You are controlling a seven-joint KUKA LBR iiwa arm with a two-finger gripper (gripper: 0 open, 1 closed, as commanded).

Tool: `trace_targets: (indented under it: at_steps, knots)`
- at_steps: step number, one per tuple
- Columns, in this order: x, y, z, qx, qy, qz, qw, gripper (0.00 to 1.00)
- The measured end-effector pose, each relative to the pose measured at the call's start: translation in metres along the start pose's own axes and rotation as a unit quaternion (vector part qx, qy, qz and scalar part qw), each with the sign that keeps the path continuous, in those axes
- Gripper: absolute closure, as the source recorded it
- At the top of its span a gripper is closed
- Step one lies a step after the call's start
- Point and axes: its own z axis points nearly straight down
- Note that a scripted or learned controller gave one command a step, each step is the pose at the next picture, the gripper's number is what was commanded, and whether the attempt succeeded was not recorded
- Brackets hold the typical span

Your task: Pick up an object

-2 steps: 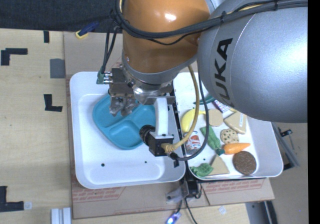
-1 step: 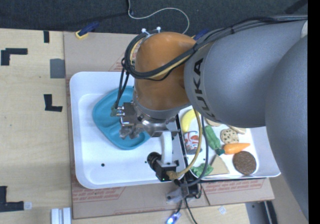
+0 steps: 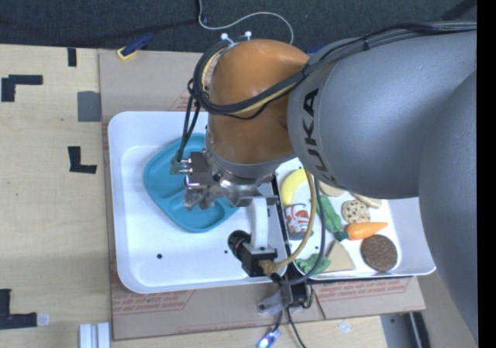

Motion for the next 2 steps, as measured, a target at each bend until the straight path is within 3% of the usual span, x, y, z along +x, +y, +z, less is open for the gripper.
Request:
trace_targets:
  at_steps: [1, 2]
  knots:
    - [-0.095, 0.010, -0.081, -0.006, 0.000, 0.006, 1.0000, 1.00]
    - [-0.129, 0.000, -0.219, -0.011, 0.001, 0.002, 0.9999, 1.00]
